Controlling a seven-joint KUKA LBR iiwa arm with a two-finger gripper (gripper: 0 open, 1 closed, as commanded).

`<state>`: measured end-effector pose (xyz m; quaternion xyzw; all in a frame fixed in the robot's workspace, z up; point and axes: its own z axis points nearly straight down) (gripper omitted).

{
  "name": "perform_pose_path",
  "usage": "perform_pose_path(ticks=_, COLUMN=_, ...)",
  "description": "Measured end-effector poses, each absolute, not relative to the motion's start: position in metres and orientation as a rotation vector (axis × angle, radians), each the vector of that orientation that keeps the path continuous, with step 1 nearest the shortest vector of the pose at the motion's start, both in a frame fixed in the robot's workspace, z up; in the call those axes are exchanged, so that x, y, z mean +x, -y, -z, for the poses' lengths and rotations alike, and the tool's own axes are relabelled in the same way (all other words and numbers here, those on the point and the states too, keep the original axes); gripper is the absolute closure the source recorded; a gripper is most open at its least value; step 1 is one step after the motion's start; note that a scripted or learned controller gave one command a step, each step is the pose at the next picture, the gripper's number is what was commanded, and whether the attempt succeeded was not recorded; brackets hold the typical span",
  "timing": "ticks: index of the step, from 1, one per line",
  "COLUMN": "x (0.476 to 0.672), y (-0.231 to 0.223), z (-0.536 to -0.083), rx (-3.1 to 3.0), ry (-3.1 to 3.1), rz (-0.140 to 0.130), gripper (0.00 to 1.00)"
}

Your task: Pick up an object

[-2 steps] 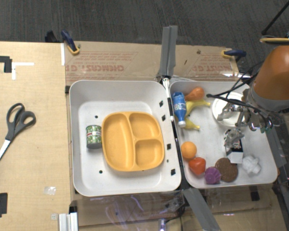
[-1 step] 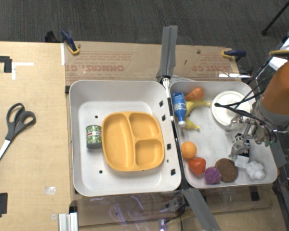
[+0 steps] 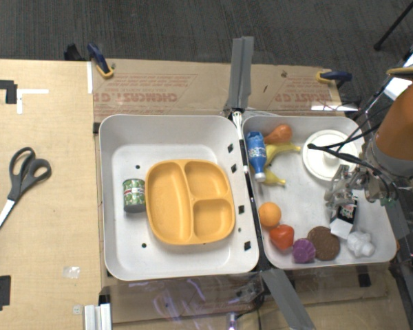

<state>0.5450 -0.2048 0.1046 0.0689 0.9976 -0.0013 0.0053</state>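
The gripper (image 3: 343, 196) hangs low in the right bin (image 3: 296, 184), but I can't tell whether it has anything. Nearest candidates sit just below it: a white crumpled lump (image 3: 360, 243) and a brown cookie (image 3: 323, 242). The white plate (image 3: 325, 155) is just above it. I'd centre squarely over one item, well off the bin wall, before closing.

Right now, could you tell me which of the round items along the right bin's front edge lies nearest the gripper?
The brown disc, the rightmost of them. The purple ball, red tomato and orange lie progressively further left of the gripper.
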Motion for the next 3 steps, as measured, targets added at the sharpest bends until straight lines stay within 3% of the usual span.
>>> perform_pose_path(ticks=1, x=0.545, y=0.204, z=-0.105, rx=0.215, ry=-3.123, rz=0.003, gripper=0.0)
perform_pose_path(ticks=2, x=0.506, y=0.201, z=-0.094, rx=0.354, ry=-3.117, rz=0.0, gripper=0.0)
perform_pose_path(ticks=3, x=0.48, y=0.197, z=-0.093, rx=0.293, ry=-3.124, rz=0.001, gripper=0.0)
